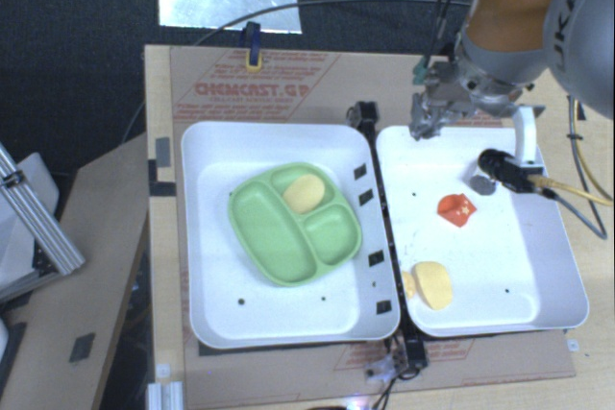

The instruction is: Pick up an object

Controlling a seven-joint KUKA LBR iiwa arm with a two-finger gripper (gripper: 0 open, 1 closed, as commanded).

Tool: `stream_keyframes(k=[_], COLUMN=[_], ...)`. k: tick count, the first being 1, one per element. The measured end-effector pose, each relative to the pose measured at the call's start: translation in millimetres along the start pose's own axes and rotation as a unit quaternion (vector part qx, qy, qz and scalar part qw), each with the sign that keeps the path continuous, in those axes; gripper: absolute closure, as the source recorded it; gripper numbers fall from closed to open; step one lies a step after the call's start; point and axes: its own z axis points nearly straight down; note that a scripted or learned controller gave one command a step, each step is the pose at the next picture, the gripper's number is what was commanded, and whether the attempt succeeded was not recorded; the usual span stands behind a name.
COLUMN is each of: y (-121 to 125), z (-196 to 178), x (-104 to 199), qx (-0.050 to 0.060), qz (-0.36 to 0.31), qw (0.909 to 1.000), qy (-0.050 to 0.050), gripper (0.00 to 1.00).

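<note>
A small red object (pixel 456 209) lies in the middle of the right bin (pixel 548 235). A pale yellow object (pixel 430 284) rests near that bin's front left corner. In the left bin (pixel 207 206) a green divided plate (pixel 288 226) carries another yellow object (pixel 306 193) in its upper compartment. My gripper (pixel 424 125) hangs over the back left corner of the right bin, well behind and left of the red object, with nothing seen between its fingers.
A black fitting with a yellow cable (pixel 507 173) sits at the right bin's back right. Black clips (pixel 370 197) run along the divide between the bins. A blue clamp (pixel 252 43) stands on the board behind the left bin.
</note>
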Motion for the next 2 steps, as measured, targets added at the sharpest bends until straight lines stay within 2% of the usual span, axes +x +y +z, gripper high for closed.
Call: stream_keyframes(k=[1, 2], y=[-15, -30], z=[11, 26], x=[53, 90], qx=[0.000, 0.000], qz=[-0.001, -0.001], qw=[1.0000, 1.0000], qy=[0.000, 0.001], gripper=[1.00, 1.00])
